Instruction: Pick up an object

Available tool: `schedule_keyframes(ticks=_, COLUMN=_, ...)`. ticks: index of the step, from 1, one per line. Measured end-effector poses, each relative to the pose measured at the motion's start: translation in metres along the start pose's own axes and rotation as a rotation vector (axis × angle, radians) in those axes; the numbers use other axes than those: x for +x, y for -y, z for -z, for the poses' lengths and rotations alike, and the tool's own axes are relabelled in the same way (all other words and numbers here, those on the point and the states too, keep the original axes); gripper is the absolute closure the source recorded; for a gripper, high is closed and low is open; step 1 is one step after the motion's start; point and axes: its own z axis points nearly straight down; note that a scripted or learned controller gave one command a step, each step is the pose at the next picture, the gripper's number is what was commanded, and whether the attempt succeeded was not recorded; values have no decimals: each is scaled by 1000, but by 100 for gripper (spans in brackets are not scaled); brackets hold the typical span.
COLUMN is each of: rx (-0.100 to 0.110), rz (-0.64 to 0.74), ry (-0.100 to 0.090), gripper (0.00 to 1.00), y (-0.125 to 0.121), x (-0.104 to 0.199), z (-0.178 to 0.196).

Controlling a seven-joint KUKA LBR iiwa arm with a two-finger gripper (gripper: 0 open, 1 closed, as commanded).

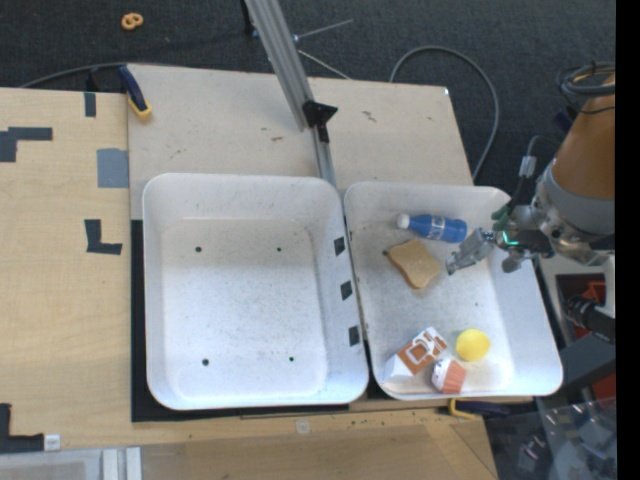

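Gripper [468, 256]: I can't tell its state; the tip hangs over the right bin [520, 308], just right of the bread slice [415, 264].
Bottle: I count one, blue [436, 228], lying beside the tip.
Near corner: one yellow ball [473, 345], one orange-and-white carton [422, 352], one small orange-capped container [449, 375].
Bins: two, the left bin [240, 288] alongside.
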Motion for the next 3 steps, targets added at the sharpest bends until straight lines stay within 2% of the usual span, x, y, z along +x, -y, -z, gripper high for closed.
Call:
schedule_keyframes(ticks=1, rx=-4, rz=1, ry=1, gripper=0, y=-1, x=0, z=2)
schedule_keyframes(ticks=2, rx=0, rz=0, ry=0, gripper=0, y=-2, x=9, z=-45)
schedule_keyframes(ticks=3, rx=2, rz=-1, ry=0, gripper=0, y=8, x=7, z=-94)
